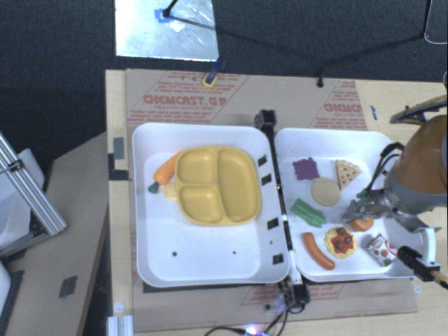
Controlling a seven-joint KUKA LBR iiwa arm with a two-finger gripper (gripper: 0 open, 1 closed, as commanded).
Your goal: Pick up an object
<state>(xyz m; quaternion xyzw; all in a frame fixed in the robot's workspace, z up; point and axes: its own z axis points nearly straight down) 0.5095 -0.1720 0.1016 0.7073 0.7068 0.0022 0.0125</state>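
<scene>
Left bin [150, 257] held a smooth yellow tray [213, 184], three-welled, with a carrot [166, 168] touching its left edge. In the right bin [294, 261] you had small plastic-looking play food: purple piece [305, 168], green pod [308, 212], sausage [317, 250], tan disc [325, 191], pizza slice [347, 173], tart [340, 242]. The gripper [364, 208] sat low just above an orange piece [361, 222]; whether it was open or gripping, you couldn't tell. That piece probably felt light, stiff and slick, so grip its sides.
</scene>
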